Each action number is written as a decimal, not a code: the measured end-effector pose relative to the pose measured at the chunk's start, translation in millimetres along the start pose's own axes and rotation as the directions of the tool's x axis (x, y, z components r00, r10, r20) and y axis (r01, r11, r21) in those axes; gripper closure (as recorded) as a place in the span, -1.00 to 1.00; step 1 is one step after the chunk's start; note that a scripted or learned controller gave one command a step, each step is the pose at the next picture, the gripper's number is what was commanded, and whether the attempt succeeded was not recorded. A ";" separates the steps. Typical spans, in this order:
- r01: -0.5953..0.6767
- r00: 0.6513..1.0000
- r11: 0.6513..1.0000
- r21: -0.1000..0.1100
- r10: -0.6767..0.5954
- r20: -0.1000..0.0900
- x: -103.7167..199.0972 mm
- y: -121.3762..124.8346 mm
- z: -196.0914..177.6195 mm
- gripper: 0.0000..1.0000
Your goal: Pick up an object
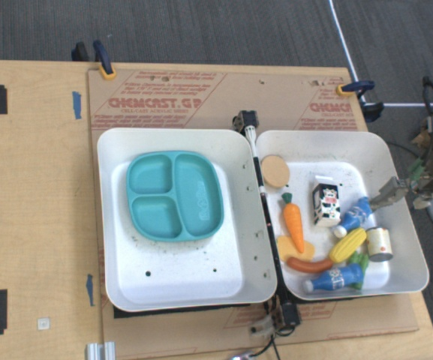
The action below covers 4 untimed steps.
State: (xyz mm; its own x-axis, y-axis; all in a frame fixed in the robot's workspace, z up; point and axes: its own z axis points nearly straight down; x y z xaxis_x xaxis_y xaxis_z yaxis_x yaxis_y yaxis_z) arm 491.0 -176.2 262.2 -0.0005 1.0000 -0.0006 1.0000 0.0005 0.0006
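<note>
Over the right bin's (407,272) far edge, the end effector (391,191) is hovering; whether it is open, I cannot tell.

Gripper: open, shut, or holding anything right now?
Gripper: at the right bin's right edge, above the toys; open or shut cannot be told, and no object shows between its fingers.

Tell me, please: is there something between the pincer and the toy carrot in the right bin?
Yes. The pincer is at the right bin's right edge, and the carrot lies near the left side. The milk carton and a blue bottle sit between them.
</note>
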 end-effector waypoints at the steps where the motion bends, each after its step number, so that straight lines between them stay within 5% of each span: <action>1: -0.251 0.968 0.968 0.005 0.251 -0.002 33.5 18.3 107.3 -1.00; 2: -0.203 0.979 0.979 -0.002 0.203 -0.002 37.6 53.4 176.2 -1.00; 3: 0.129 0.992 0.992 -0.003 -0.129 0.001 18.0 85.6 176.6 -1.00; 4: 0.131 0.991 0.991 0.000 -0.131 -0.002 74.5 146.0 177.1 -1.00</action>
State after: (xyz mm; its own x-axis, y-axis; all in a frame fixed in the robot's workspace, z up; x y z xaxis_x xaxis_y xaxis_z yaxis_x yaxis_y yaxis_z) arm 637.0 -101.8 85.1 -0.1310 0.9914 0.0013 0.9914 0.1310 0.0003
